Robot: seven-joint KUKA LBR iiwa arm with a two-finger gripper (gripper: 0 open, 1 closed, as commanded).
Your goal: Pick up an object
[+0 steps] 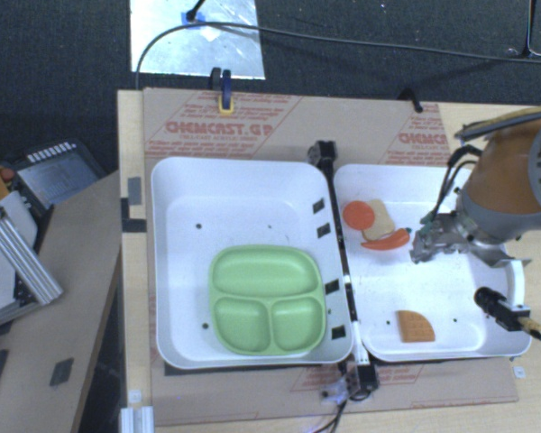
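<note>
- We judged the step in hand to be the approach: the pincer (421, 246) hung low over the right bin (451, 180), and nothing showed between it and any object.
- How far the pincer stood open we could not tell; its tip was a small grey blur, so we leave its state unsaid.
- The nearest candidates lay just to the pincer's left, toward the divider between the bins: a red-orange curved piece (387, 240) almost touching the tip, a pale beige piece (379, 221) behind it, and a round red piece (358, 214) a little farther left.
- A tan wedge-shaped piece (416, 327) lay well apart from the pincer, toward the bin's near wall.
- Far to the pincer's left, past the divider, a green divided tray (267, 298) sat in the left bin (230, 183).
- The next move, as we read it, called for a short shift left to centre over the curved piece, then a descent and a closing on it; the three pieces crowded together, so a clean grip on one alone looked tricky.
- The arm (509, 183) reached in from the right, its orange band bulking above the wrist, with the wrist bent downward and leftward into the bin.
</note>
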